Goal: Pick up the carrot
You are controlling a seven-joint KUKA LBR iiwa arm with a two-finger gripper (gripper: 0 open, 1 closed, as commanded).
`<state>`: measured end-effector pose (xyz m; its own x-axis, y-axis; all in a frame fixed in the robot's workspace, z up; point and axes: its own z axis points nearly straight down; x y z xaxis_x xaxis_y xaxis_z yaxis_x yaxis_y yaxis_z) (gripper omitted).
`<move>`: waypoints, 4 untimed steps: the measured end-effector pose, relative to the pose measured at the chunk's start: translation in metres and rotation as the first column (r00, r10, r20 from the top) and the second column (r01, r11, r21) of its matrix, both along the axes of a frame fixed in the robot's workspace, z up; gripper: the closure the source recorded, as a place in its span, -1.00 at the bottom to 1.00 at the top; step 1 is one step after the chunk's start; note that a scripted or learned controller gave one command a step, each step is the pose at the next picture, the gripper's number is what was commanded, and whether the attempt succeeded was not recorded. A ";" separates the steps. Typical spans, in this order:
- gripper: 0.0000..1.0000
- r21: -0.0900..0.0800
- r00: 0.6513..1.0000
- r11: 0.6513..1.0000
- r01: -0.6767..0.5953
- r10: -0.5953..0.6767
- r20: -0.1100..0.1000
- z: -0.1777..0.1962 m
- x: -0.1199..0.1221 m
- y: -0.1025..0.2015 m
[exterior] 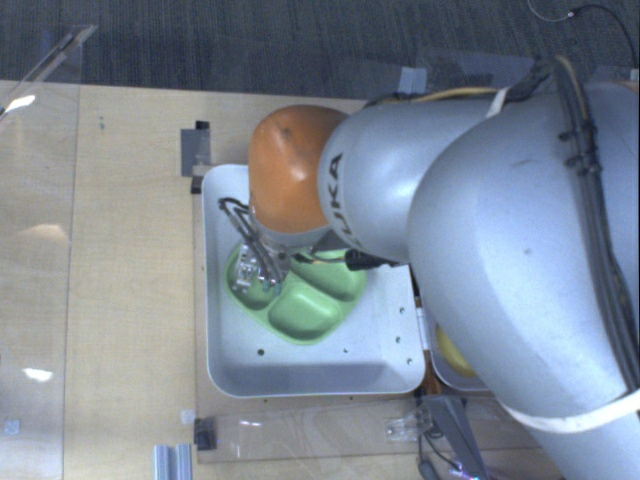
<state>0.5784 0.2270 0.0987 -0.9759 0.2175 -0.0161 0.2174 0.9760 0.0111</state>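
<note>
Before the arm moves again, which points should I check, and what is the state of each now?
1. Carrot located: cannot tell; no carrot is seen in the left bin.
2. Tool over the green divided dish: ok.
3. Tool holding something: cannot tell.
4. Left bin lies flat on the bench: ok.
5. Yellow thing in the right bin, mostly hidden by the arm: cannot tell what it is.

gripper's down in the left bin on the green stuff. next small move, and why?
Probably lift straight up a little. The gripper sits low over the green dish in the left bin, the arm hides much of that bin, and I can't make out a carrot. Rising would clear the view before any grasp.
</note>
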 end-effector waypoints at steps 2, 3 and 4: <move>-1.00 -0.019 0.983 0.983 -0.181 0.181 -0.027 0.000 0.054 -0.001; 1.00 -0.011 0.983 0.983 -0.183 0.183 0.010 0.011 0.060 0.003; 1.00 -0.005 0.967 0.967 -0.256 0.256 -0.007 0.100 0.084 0.010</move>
<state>0.6620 0.2367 0.1992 -0.9992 -0.0394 -0.0102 -0.0395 0.9992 0.0046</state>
